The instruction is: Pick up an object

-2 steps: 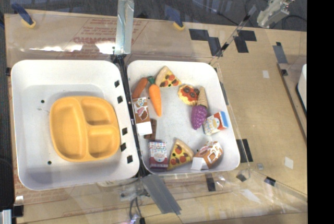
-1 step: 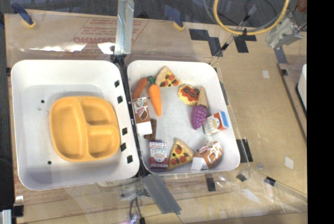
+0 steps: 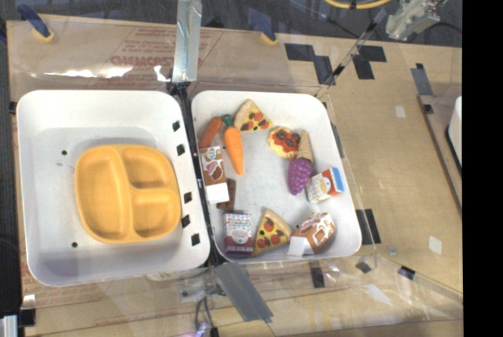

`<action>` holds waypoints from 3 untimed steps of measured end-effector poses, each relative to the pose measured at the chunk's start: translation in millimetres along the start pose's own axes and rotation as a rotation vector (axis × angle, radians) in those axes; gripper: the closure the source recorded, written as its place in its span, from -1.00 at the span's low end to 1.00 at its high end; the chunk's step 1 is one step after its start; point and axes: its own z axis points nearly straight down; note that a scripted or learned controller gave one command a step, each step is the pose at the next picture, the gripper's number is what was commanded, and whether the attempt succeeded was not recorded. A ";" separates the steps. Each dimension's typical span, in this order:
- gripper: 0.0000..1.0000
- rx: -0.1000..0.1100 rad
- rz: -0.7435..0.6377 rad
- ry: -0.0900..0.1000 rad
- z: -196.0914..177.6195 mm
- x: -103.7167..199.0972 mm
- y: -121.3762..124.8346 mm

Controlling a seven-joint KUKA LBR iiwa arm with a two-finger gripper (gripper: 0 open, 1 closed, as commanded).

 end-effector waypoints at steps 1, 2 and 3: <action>1.00 0.006 -0.007 0.011 -14.2 0.2 -4.8; 1.00 -0.004 0.059 0.001 -2.8 -82.5 23.1; 1.00 -0.007 0.296 -0.017 361.1 -60.1 -17.7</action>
